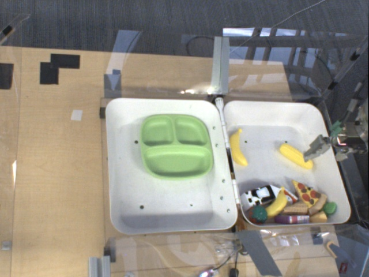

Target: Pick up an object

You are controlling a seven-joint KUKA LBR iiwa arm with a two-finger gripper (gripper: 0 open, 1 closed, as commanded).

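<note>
Camera view: desk (52, 154) is light wood w/ black marks at 10 o'clock; two white bins sit side by side at centre.

Left bin (127, 212) holds a green tray (174, 145), 3 compartments, lying flat a bit toward 12 o'clock of bin centre. Nothing in the tray.

Right bin (271, 117) holds the toys. A banana (237, 148) lies along the bin's 9 o'clock wall, just beside the divider. A corn cob (296, 156) lies tilted at approx 3 o'clock of bin centre, well apart from the banana.

Pile at the bin's 6 o'clock edge: a black-and-white cow (260, 195) at the pile's 9 o'clock end, a 2nd banana (279, 202) touching it, a green ball (260, 214) at 6 o'clock of the cow, a pizza slice (307, 194) at the 3 o'clock end, and some brown and purple pieces under it; can't tell what those are.

Hand (318, 147) comes in from 3 o'clock at the right bin's wall, grey tip touching or just over the corn cob's 3 o'clock end; can't tell which. Whether it's released or clenched: can't tell, it's too small and blurred here. Nothing seen grasped in it.

Arm (353, 137) shows only partly at the 3 o'clock edge, dark w/ a small red spot near the wrist.
</note>
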